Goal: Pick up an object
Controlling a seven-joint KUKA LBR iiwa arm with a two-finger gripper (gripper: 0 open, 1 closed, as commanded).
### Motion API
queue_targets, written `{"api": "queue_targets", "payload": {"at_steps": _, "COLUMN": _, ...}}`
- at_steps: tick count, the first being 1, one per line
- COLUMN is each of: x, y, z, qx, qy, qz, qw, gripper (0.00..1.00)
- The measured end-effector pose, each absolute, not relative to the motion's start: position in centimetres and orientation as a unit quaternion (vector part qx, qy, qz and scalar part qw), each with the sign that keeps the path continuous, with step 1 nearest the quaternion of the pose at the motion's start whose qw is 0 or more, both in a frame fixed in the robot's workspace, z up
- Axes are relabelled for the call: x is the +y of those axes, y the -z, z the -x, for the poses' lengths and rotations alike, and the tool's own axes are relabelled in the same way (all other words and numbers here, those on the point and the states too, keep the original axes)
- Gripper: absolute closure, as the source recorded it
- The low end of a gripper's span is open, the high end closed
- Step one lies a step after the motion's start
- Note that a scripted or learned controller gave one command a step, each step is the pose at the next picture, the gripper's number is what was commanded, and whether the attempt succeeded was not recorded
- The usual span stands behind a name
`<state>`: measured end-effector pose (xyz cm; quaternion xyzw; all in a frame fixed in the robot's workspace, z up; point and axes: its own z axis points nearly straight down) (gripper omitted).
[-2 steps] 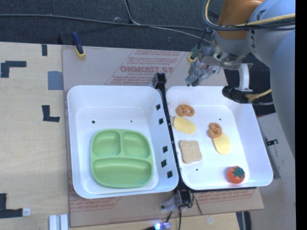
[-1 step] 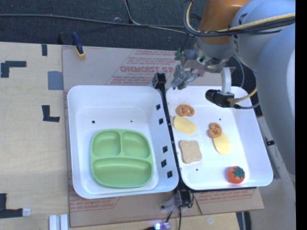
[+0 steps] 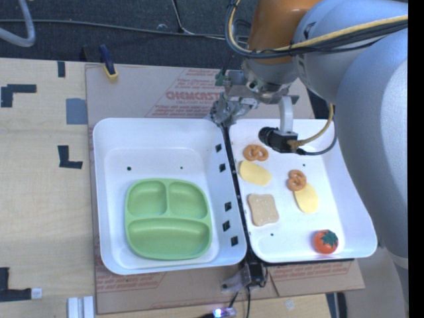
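The right bin (image 3: 344, 177) holds two brown pretzels (image 3: 255, 153) (image 3: 296, 179), two pale yellow pieces (image 3: 255, 173) (image 3: 307, 199), a slice of toast (image 3: 263, 209) and a red tomato (image 3: 325, 241) near the front right corner. My gripper (image 3: 222, 115) hangs over the far end of the divider between the two bins, up and left of the nearer pretzel. It is apart from all the objects, and I see nothing in it. The big grey arm with its orange band (image 3: 285, 12) covers the bin's far right corner.
A green divided plate (image 3: 167, 218) lies in the left bin (image 3: 106, 177). The black-marked divider (image 3: 228, 197) runs between the bins. A black cable fitting (image 3: 278, 140) hangs over the right bin's far side. Cardboard and the wooden bench surround the bins.
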<state>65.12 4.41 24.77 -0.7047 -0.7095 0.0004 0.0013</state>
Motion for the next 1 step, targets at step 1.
{"api": "queue_targets", "payload": {"at_steps": 1, "x": 10.07, "y": -23.17, "z": -62.77, "qx": -0.709, "qy": -0.0013, "qz": 0.705, "qw": 0.002, "gripper": 1.00}}
